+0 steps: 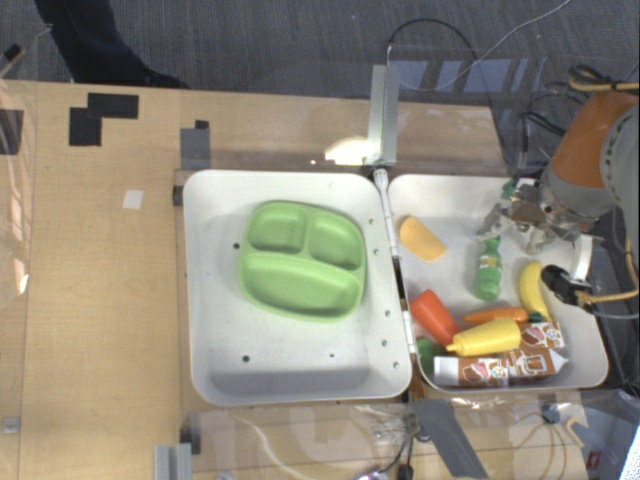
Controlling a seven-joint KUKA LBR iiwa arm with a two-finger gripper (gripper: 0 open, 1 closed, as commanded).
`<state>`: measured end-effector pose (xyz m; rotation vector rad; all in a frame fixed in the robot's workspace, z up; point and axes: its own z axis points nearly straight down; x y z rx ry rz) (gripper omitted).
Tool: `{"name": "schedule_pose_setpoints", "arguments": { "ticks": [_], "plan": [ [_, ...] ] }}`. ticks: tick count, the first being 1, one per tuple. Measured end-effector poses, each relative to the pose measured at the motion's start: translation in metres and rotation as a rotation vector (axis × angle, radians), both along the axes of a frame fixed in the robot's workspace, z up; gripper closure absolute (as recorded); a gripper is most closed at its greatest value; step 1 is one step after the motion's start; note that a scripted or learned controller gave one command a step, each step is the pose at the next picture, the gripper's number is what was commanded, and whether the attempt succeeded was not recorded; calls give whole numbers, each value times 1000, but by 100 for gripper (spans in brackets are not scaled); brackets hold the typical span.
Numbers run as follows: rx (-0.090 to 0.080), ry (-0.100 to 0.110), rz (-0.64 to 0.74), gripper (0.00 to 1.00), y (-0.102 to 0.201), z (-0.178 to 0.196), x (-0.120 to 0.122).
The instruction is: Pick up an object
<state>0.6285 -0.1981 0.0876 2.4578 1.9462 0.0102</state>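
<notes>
1. Two shallow white bins sit side by side on the wooden bench: the left bin [210, 368] and the right bin [450, 198].
2. A green divided plate [300, 260] lies flat near the middle of the left bin, with two small compartments on its far side and one long compartment on its near side.
3. The arm [595, 153], with its orange band, reaches in from the right over the far right part of the right bin.
4. The gripper [525, 218] hangs above the bin floor at the far right; its metal fingers look spread, with nothing between them.
5. A green bottle [488, 268] lies just left of and nearer than the gripper, apart from the fingers.
6. A banana [532, 290] lies to the right of the bottle, just near of the gripper.
7. A yellow-orange wedge [421, 239] rests on its own at the left side of the right bin.
8. At the near end of the right bin, things are crowded together: an orange carrot-like piece [434, 316], a yellow squeeze bottle [486, 340], and a flat printed packet [500, 368] along the near wall.
</notes>
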Motion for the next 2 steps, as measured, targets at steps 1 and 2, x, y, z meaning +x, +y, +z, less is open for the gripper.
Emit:
{"name": "schedule_pose_setpoints", "arguments": {
  "ticks": [1,2],
  "plan": [
    [-1,-7,7,100,2,13,3],
    [-1,-6,7,0,2,13,3]
  ]
}}
